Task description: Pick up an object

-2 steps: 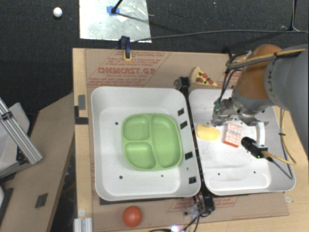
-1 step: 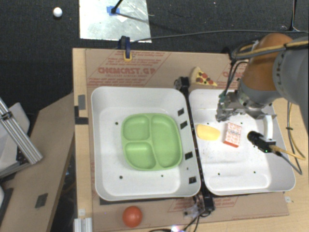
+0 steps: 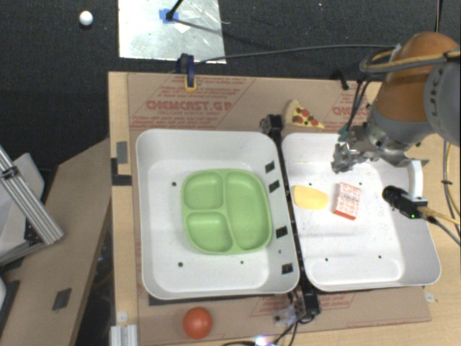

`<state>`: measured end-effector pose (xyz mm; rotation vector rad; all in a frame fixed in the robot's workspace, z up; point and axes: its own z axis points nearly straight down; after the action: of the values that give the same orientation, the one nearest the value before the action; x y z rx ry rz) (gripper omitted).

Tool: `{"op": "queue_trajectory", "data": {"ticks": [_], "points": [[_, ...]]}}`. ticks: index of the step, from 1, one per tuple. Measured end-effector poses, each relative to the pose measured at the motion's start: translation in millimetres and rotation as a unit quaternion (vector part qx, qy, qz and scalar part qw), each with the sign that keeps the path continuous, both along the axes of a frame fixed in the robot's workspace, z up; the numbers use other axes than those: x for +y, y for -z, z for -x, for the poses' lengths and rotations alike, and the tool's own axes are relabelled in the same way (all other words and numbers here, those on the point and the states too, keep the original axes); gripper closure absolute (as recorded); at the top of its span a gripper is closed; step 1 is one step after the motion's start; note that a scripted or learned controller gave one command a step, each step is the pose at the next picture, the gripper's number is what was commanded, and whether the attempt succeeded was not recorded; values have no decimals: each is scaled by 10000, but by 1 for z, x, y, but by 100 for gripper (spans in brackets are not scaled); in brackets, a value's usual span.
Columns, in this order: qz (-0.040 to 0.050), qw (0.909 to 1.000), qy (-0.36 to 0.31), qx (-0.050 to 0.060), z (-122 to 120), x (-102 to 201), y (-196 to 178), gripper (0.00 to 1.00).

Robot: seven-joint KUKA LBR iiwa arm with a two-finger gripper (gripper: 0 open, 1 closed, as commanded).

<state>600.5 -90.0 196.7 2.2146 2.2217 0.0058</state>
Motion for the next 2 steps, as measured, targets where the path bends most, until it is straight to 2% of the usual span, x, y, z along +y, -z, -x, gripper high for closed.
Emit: {"op": "queue_trajectory", "data": {"ticks": [1, 2], "points": [[1, 10000, -4, -9, -2, 0, -54, 100], [-13, 10000, -33, 13, -4, 55, -61, 100]]}}
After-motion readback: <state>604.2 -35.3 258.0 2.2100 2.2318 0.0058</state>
